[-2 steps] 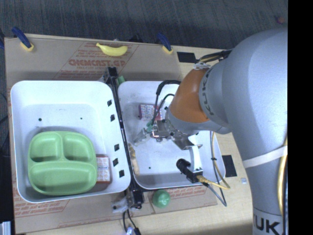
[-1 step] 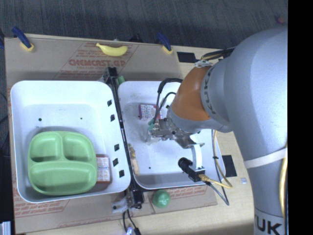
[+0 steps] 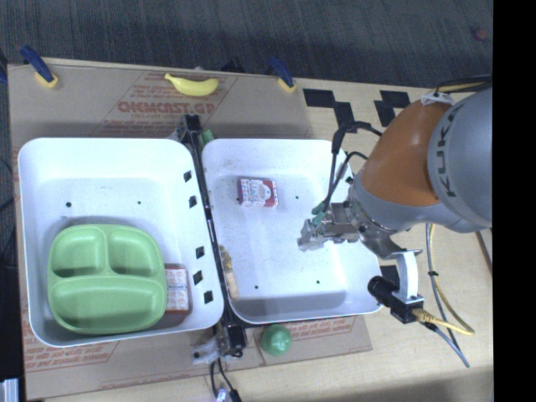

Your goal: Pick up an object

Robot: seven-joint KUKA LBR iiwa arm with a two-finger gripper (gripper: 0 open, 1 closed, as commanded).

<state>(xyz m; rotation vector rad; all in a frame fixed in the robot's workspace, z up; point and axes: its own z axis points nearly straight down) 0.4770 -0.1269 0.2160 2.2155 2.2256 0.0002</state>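
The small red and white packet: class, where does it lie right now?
The small red and white packet lies in the right bin, toward its far wall, left of the pincer and apart from it.

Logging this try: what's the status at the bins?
Gripper low over the right white bin, nothing seen between its fingers. Small red-and-white packet lies apart, toward the bin's far side. Nothing between them.

One fixed camera, mounted above the bench, looking down at a slant. Both white bins in frame side by side: left bin (image 3: 33, 224), right bin (image 3: 335, 300). Moderate distance, with bench edge and dark floor (image 3: 251, 15) visible along the top. Arm (image 3: 427, 166) entering from the right side. No second view, so no shared area.
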